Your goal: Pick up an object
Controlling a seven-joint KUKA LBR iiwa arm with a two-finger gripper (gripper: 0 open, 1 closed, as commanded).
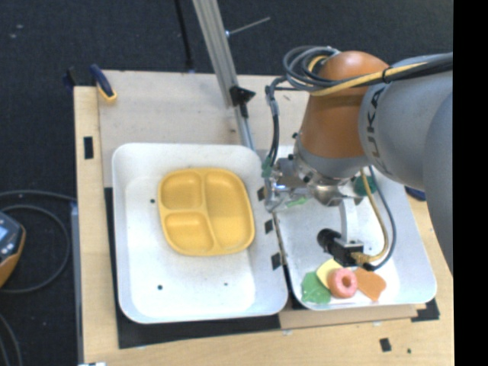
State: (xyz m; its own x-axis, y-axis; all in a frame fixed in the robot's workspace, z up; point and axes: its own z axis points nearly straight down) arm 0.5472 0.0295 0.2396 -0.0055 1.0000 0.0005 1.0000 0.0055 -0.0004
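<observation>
At the near edge of the right bin point(415, 269), in its lower left corner, a small cluster of toy pieces lies close together: a pink ring-shaped piece point(344, 283) in the middle, a green piece point(314, 289) touching it on the left, an orange piece point(371, 285) just beside it on the right, and a pale yellow piece point(328, 269) tucked behind them. None of them is lifted; all rest on the bin floor. Just behind the cluster, a black part point(332, 244) of the arm's tooling hangs low over the bin, near the yellow piece but seemingly apart from it. Whether the claw is wide or narrow cannot be told from this slant, since the wrist covers it. To the left, the other white bin point(137, 280) holds a yellow divided plate point(206, 210) with three compartments, lying flat near the bin's middle. Above the right bin looms the arm point(412, 120), its orange band point(339, 105) over the grey wrist, with cables looping around it. Farther back, a metal post point(217, 52) rises at a slant from the wooden bench point(160, 105), and a blue-and-yellow clamp point(103, 82) sits at the bench's far left corner.
</observation>
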